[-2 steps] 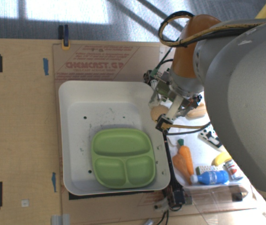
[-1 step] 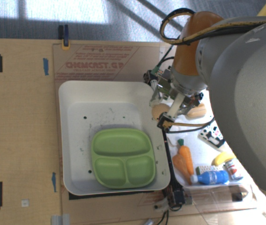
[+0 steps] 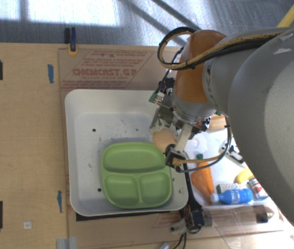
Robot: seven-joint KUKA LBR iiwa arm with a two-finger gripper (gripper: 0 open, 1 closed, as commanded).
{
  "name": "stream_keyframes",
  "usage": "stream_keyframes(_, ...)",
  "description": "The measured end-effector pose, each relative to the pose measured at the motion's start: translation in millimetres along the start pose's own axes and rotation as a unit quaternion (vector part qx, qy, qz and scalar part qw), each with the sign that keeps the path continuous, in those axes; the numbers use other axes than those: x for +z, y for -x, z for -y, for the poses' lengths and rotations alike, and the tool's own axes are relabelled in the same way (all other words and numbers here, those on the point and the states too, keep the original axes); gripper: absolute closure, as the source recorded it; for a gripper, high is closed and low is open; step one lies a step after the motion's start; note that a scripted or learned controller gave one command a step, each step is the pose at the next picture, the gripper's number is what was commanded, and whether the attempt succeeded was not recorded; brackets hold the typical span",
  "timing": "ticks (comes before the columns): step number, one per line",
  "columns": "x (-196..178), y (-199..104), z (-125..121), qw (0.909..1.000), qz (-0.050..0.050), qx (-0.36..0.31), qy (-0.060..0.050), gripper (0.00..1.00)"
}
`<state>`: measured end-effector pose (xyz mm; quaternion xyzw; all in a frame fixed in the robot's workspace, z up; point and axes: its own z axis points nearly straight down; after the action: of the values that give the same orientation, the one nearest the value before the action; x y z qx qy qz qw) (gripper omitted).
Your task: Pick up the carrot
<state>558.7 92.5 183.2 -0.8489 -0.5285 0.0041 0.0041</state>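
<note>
The gripper (image 3: 163, 122) is hanging over the white bin's (image 3: 75, 139) 3 o'clock edge, and I cannot tell if it is squeezing or loose. The carrot (image 3: 204, 183) is lying in the other bin (image 3: 211, 139), at the gripper's 4 o'clock, apart from it. A blue bottle (image 3: 233, 196) is lying just beside the carrot. A green plate (image 3: 136, 174) is sitting at the gripper's 7 o'clock.
</note>
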Motion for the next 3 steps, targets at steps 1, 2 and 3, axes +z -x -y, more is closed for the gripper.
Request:
stream_keyframes(1, 46.6, -29.9, 28.8, 0.9917, 0.002, 0.129, -0.001, 1.0)
stream_keyframes(2, 81.2, -4.4, 60.7, 0.9984, -0.027, 0.035, 0.036, 1.0)
stream_keyframes(3, 83.6, -55.6, 89.9, 0.9959, -0.024, 0.075, 0.044, 1.0)
